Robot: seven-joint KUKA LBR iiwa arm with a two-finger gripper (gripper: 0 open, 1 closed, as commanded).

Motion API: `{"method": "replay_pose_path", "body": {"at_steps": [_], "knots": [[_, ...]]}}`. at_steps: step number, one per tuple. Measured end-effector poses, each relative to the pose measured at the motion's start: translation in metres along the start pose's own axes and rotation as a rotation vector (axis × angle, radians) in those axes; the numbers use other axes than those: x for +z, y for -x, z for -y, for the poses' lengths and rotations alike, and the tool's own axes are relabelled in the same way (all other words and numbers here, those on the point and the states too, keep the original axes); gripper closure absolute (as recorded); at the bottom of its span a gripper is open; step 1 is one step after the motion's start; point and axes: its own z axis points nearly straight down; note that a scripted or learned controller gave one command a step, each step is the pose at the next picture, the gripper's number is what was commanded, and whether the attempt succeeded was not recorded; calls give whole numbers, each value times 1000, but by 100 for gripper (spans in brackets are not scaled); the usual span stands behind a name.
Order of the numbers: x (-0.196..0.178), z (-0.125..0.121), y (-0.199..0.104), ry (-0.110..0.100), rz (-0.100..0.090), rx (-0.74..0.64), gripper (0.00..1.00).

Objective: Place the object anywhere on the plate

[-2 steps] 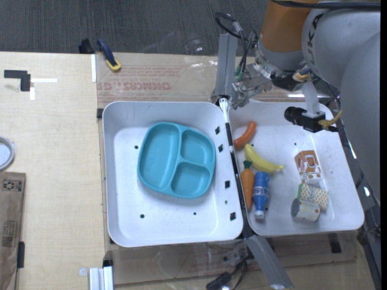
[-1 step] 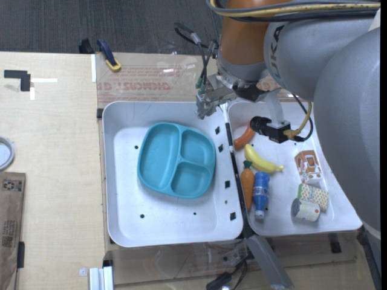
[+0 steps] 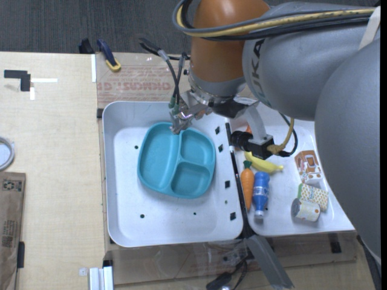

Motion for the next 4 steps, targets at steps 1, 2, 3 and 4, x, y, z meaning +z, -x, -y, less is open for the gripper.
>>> {"method": "replay_pose_path", "body": {"at_steps": [1,2,3,4], "knots": [[0,0,0,0,0,1,0],[-8,0,1,-1,2,-1,100],[46,73,-45,-2,0,-108,100],[70,117,20,-2,-1,10,100]]}}
